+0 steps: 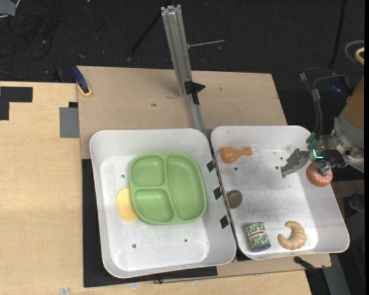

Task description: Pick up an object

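The left bin (111,238) lies nearest the camera, its front edge low in the view, and the right bin (323,226) sits touching it on the right. In the left bin rests a green divided plate (168,188) with three sections, and a yellow piece (126,205) pokes out from under the plate's left edge.

In the right bin, a croissant (293,235) lies near the front right corner, with a small green can (256,236) just beside it on the left. An orange drumstick-shaped toy (235,154) lies near the back left, and a small brown lump (234,198) sits by the left wall.

The claw (307,160) hangs over the right rim of the right bin; one grey finger (291,163) points down-left into the bin, but whether the claw is wide or narrow cannot be told. A reddish round object (320,175) sits just beside it at the rim; whether it is gripped is unclear.
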`<state>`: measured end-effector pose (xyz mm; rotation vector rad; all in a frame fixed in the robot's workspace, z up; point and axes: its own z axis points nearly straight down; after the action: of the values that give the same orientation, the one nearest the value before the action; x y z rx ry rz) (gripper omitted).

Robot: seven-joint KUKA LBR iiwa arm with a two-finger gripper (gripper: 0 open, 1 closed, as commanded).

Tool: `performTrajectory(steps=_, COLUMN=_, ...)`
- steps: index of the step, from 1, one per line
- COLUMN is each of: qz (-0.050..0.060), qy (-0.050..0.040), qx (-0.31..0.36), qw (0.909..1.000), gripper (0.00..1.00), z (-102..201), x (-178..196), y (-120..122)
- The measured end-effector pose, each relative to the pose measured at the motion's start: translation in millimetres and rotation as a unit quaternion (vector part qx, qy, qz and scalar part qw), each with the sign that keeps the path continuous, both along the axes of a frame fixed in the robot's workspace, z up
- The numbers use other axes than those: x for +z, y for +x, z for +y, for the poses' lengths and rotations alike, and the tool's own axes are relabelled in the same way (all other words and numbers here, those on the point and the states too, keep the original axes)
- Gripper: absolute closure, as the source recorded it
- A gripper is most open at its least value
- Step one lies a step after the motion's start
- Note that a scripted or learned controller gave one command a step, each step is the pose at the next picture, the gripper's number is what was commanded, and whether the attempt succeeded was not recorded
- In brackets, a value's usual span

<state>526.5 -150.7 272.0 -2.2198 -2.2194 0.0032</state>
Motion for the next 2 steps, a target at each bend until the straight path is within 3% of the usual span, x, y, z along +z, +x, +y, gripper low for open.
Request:
performTrajectory(steps=1, qz=-0.001, qy=-0.0001, qx=0.0, qw=1.0, gripper=0.0, z=0, x=1, y=0)
performTrajectory(steps=2, qz=0.003, qy=0.0011, qx=0.0, qw=1.0, gripper=0.0, z=-3, x=-63, y=-5)
